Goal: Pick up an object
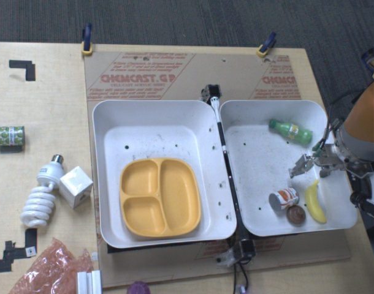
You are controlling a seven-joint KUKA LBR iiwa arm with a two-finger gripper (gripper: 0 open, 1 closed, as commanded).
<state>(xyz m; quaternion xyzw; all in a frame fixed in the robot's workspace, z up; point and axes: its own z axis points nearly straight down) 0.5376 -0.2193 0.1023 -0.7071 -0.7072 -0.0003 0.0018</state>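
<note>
The brown backing sheet (144, 72) under both bins carries red repeated lettering reading "CHEMCAST". The left white bin (107, 164) holds a smooth yellow three-compartment tray (160, 196); the right white bin (248, 164) holds a green bottle (291, 131) at the far side, and a curved yellow banana (315, 203), a small can (284, 198) with an orange-and-white label and a dark round piece (296, 214) near the front. The gripper (305, 164) hangs over the right bin above the banana, fingers spread apart and gripping nothing.
</note>
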